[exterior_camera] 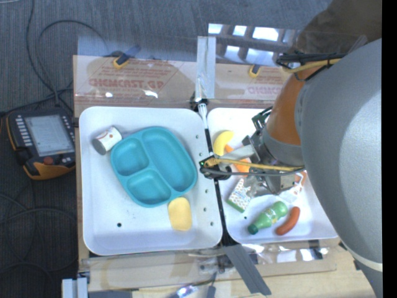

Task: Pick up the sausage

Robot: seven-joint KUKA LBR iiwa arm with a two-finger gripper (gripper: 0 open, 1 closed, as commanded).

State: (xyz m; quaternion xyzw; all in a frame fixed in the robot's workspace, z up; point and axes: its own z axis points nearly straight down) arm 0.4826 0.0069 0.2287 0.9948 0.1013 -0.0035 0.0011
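The sausage (288, 221), small and reddish-brown, lies near the front right corner of the right bin (234, 228). It rests just right of a green bottle (268, 218). My gripper (272, 182) hangs over the middle of the right bin, a little behind and to the left of the sausage, and apart from it. The grey arm with its orange band (286, 113) covers the right part of this bin.
Also in the right bin are a yellow fruit (222, 142), an orange piece (239, 164) and a small white and green box (239, 197). The left bin (99, 228) holds a blue divided plate (153, 164), a white cup (107, 139) and a yellow lump (180, 213).
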